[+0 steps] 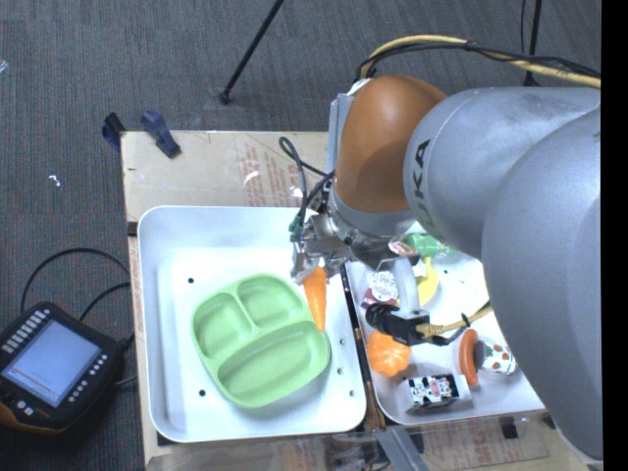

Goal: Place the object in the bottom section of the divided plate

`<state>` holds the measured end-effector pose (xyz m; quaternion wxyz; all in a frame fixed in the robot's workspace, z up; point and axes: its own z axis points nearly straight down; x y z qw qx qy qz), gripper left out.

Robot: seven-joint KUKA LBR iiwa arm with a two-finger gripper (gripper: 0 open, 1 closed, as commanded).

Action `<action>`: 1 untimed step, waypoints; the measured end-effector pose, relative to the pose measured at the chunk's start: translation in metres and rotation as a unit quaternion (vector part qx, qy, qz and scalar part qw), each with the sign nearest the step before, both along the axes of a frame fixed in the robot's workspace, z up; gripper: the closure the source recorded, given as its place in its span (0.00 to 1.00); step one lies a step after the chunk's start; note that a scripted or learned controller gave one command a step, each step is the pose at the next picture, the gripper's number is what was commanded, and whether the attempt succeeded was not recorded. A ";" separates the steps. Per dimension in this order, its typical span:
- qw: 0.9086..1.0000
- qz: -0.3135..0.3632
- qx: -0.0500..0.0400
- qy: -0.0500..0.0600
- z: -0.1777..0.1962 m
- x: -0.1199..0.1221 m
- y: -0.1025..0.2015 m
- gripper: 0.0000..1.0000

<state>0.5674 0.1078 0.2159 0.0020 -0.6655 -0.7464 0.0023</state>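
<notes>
Carrot (316, 300) hanging point-down from the gripper (312, 266), apparently pinched at its top by jaws closed narrowly on it, poised over the right edge of the green divided plate (257, 340) in the left bin (162, 263). Pick-up looks done; placement not. Bottom section of plate lying bare, just below and left of carrot. Other toys waiting in the right bin (510, 395).
</notes>
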 end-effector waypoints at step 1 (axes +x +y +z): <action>0.993 0.116 0.001 -0.001 -0.108 -0.001 0.043 1.00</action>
